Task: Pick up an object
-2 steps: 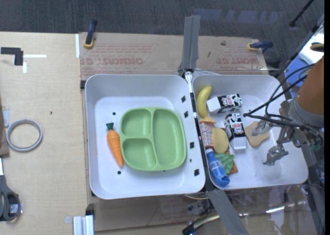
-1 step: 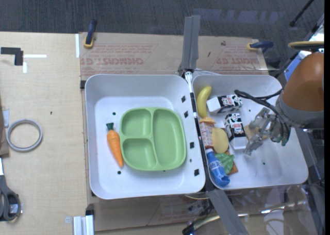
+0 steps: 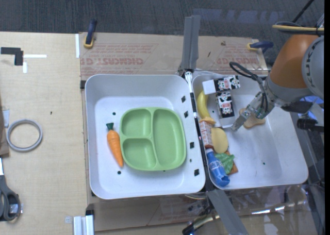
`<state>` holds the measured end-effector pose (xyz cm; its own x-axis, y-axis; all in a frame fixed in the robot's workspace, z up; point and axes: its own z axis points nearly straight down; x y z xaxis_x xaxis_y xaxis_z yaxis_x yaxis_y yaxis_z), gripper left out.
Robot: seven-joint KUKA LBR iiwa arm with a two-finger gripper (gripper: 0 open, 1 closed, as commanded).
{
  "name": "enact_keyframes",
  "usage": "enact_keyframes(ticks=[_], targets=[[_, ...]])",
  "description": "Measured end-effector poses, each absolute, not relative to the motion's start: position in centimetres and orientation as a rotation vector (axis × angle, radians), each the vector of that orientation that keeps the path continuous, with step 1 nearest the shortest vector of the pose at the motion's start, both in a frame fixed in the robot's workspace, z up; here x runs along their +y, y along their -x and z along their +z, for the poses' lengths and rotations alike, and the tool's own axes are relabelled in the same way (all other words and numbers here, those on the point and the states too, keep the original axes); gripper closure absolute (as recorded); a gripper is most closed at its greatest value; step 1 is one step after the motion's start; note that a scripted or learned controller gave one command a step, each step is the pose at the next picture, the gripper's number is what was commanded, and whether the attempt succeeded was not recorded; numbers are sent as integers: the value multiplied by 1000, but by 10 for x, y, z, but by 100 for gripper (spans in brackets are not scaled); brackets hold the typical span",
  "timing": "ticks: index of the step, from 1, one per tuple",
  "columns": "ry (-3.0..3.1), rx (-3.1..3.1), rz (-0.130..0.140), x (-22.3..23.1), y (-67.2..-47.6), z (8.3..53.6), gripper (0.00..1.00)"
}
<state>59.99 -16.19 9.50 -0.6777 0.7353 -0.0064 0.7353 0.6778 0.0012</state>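
My gripper (image 3: pixel 244 121) is down low in the right bin (image 3: pixel 278 167), near its upper middle. A small tan object (image 3: pixel 254 122) lies right against it on the bin floor; whether it is held cannot be told. Along the bin's left wall lie a yellow banana (image 3: pixel 202 105), a black-and-white patterned box (image 3: pixel 225 97), a pale potato (image 3: pixel 219 139), a striped packet (image 3: pixel 205 132) and a blue bottle (image 3: pixel 217 169) over something orange. In the left bin (image 3: pixel 98 141) a green divided plate (image 3: pixel 153 138) sits beside an orange carrot (image 3: pixel 115 146).
The arm's orange band (image 3: pixel 291 64) hangs over the right bin's upper right corner. A divider post (image 3: pixel 191 43) stands between the bins at the back. A grey tape ring (image 3: pixel 22 135) and scissors (image 3: pixel 7 203) lie on the bench at far left.
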Motion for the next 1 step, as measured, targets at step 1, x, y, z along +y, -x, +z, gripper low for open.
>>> enact_keyframes(ticks=[1], targets=[[-1852, 2529, 1, -154, -621, 95, 0]])
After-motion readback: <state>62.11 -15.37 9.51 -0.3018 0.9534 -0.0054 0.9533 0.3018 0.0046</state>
